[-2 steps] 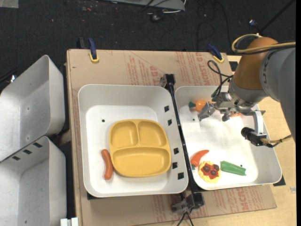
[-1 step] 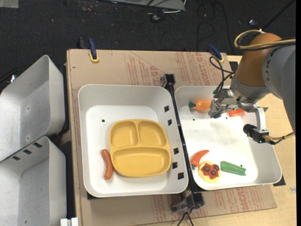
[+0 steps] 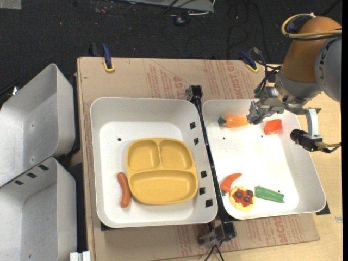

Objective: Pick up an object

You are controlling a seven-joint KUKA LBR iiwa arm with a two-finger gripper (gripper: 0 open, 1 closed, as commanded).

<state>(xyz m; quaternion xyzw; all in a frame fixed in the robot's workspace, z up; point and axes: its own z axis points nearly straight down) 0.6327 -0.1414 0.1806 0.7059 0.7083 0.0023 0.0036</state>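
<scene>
Hovering low over the right bin (image 3: 304, 167), jaws (image 3: 256, 115) beside the toy carrot (image 3: 236, 122), likely lining up; jaw state unclear.

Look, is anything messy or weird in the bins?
Nothing looks spilled or broken. The one small oddity: the toy sausage lies on the left bin's floor beside the yellow divided plate, not on it.

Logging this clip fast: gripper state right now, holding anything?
Gripper: low over the right bin, by the toy carrot; grasp cannot be told.
</scene>
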